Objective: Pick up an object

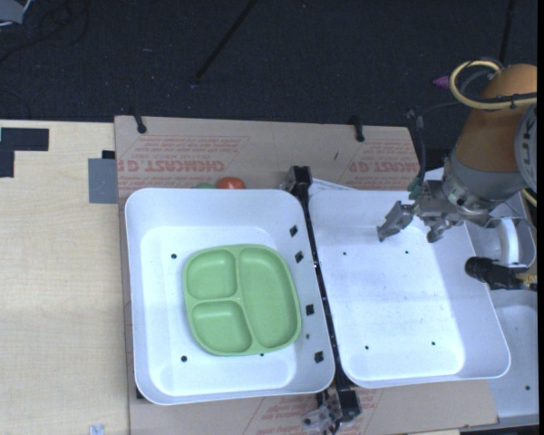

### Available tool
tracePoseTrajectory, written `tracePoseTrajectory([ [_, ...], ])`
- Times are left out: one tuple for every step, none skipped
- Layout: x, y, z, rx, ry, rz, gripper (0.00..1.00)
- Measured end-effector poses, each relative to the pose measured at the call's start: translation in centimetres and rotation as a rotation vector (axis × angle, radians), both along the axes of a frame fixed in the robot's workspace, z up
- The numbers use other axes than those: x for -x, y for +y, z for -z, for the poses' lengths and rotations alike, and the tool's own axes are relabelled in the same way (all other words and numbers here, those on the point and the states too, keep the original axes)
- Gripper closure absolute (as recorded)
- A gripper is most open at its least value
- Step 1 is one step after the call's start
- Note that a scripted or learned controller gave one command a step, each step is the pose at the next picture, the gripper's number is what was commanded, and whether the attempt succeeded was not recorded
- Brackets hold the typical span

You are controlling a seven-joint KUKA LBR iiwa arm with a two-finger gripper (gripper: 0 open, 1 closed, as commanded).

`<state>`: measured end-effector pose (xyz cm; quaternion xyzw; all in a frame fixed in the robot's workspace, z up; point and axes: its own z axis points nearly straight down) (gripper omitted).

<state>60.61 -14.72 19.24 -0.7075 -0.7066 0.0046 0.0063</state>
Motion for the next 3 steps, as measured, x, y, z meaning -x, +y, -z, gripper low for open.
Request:
tracePoseTrajectory([
  [-0.3,0.0,-0.8,0.002,-0.014,-0.002,0.00],
  [-0.9,0.2,3.8,0.001,-0.009,-0.005,0.00],
  [-1.6,0.5,8.3,0.002,-0.010,-0.006,0.00],
])
